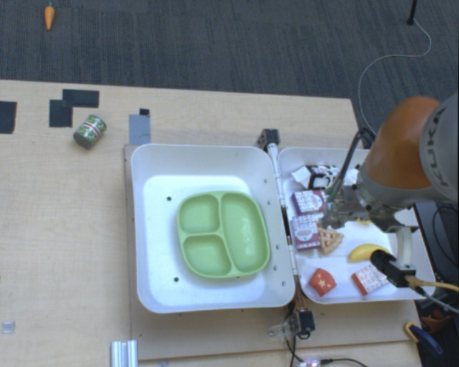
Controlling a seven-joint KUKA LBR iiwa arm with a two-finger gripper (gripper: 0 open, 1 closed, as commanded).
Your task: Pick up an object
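Camera view, nearest first: a red toy (322, 281) and a banana (366, 251) lie in the right bin (427, 267); the gripper (337, 215) hangs over a pizza slice (329, 240) and small cartons (308, 201); its opening cannot be told. Farther left, a green divided plate (223, 234) fills the left bin (154, 215).

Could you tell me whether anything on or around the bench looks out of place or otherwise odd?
Two things sit away from the bins. A small green can lies on its side on the bare bench top, left of the left bin. A toy carrot lies on the carpet beyond the bench. The green divided plate sits slightly askew.
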